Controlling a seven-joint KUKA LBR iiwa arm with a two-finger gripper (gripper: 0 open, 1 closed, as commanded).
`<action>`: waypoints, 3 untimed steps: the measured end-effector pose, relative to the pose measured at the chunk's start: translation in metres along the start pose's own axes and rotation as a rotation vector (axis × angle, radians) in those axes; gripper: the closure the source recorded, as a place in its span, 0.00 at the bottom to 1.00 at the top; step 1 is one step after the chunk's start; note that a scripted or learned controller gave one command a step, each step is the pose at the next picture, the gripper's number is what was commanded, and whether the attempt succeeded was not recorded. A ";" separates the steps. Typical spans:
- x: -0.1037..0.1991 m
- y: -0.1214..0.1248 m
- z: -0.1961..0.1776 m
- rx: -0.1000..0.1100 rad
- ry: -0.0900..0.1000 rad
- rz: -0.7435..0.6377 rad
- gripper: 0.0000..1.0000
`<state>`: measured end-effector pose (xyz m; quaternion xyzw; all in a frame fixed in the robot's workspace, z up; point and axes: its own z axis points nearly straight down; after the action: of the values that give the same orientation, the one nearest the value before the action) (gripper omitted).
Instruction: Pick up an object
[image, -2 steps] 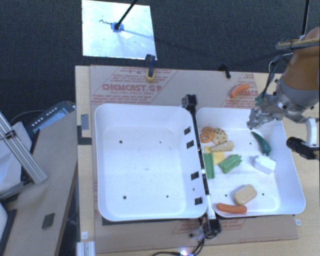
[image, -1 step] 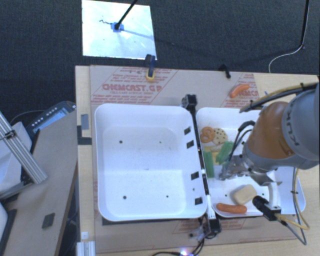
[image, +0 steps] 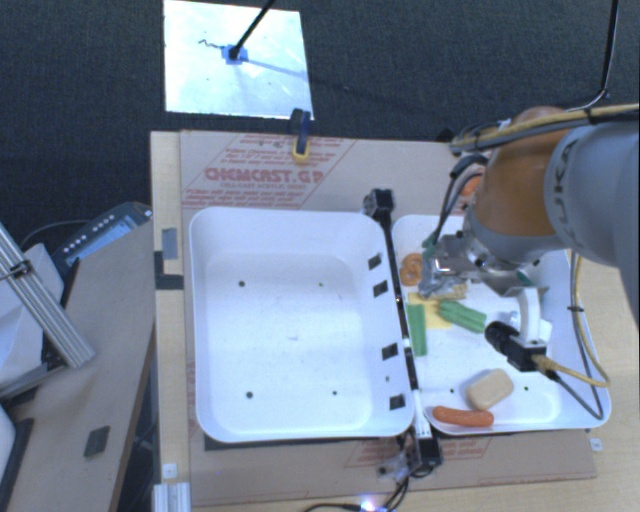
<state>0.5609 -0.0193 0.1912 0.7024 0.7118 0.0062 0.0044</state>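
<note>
My gripper (image: 434, 276) hangs low over the upper left part of the right bin (image: 560, 400), with the grey and orange arm (image: 530, 180) above it. Just left of it lies a small orange round piece (image: 410, 269), and a yellow piece (image: 452, 291) sits right under it. A green cylinder (image: 463, 317) lies slightly below the gripper. A flat green strip (image: 416, 331) rests along the bin's left wall. Nearer the front are a tan block (image: 489, 388) and an orange sausage-shaped piece (image: 462, 416).
The left bin (image: 215, 300) sits beside the right one, with a black clipped divider (image: 395, 300) between them. A black connector with a yellow cable (image: 516, 349) hangs off the wrist over the right bin. Cardboard (image: 270, 170) lies under both bins.
</note>
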 end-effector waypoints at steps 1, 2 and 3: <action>0.046 0.038 -0.113 -0.002 0.000 0.002 1.00; 0.136 0.008 -0.014 0.023 0.000 0.001 1.00; 0.194 0.031 0.015 0.014 -0.001 0.004 1.00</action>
<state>0.5900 0.1748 0.1767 0.7038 0.7104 0.0011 -0.0002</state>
